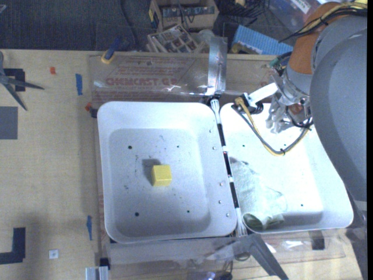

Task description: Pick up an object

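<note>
Jaws: from where I stand they look to be hanging slightly apart with nothing between them, though they are small and a bit blurred, so I would not swear to the gap.
Gripper [278, 118]: it hovers over the upper part of the right bin [326, 179], near that bin's back wall, with a yellow cable [265, 142] looping down beside it.
Yellow block [162, 175]: sitting alone near the middle of the left bin [116, 121], well apart from the gripper and across the divider between the two bins.
White cloth [256, 185]: crumpled along the left side of the right bin, running down to a rolled greenish end at the bottom corner; it is the nearer thing to grab.
Risk, cloth: soft and bunched, so I would guess a pinch could catch only a fold and let it slide out on the lift.
Risk, block: small with flat, smooth faces; a descent slightly off centre could nudge it aside or close on air.
Risk, cable: that loop hangs low and might drag across the cloth or snag on the bin's rim during a reach to the left.
</note>
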